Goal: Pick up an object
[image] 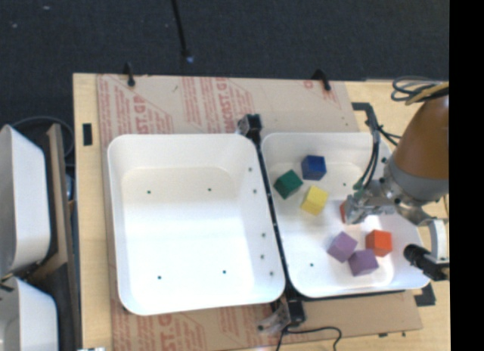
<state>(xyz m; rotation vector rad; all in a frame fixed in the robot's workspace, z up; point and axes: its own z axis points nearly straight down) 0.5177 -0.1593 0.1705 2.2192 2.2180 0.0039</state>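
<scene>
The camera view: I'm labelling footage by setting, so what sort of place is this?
Likely a robotics lab test bench: a grey robot arm over two shallow white plastic bins, small coloured foam cubes, dark carpet floor.

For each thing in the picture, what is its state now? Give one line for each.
Blue block: lying in the right bin, free.
Green block: lying in the right bin, free.
Yellow block: lying in the right bin, free.
Orange block: lying in the right bin, below the hand.
Two purple blocks: lying side by side, free.
Hand: low over the right bin; grip unclear.
</scene>
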